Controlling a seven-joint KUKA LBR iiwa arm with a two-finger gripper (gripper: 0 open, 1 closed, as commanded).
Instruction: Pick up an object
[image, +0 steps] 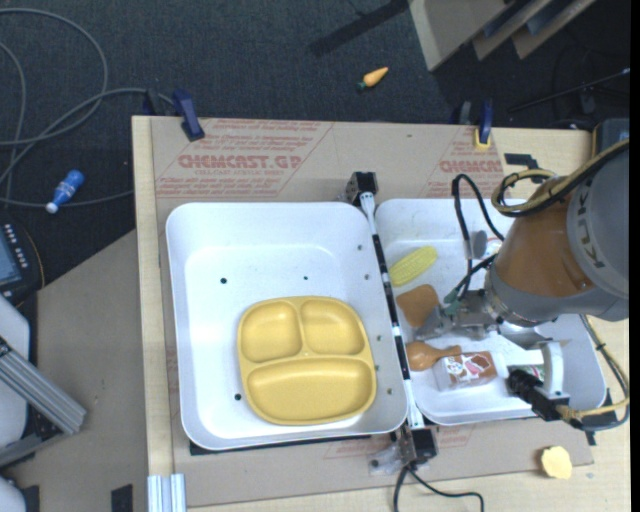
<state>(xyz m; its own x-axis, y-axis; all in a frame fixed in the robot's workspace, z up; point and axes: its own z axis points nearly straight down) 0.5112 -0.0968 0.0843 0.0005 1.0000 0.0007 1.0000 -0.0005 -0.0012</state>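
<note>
- Left bin (190, 330): 1 yellow tray (305, 358) with 3 compartments lies flat in it, near the front. It looks like stiff, light plastic; its raised rim seems the only place 2 fingers could pinch.
- Right bin (590, 385), near its left wall: a yellow corn cob (413, 265) at the back, a brown block (417, 301) in front of it, then a brown drumstick-like toy (432, 354) touching a small red-and-white packet (470, 368).
- The corn is probably light, hard and rounded, so it may roll; a grip across its middle seems best.
- The packet looks thin and flat, hard to get under, and likely slippery.
- Gripper (452, 312): low in the right bin, just beside the brown block and above the drumstick toy. At this slant the arm's body crowds it, so I cannot tell whether it is wide, narrow or holding anything.
- Writing: the board on the bench (240, 150) reads "CHEMCAST GP" in red; the packet's print is too small to read.
</note>
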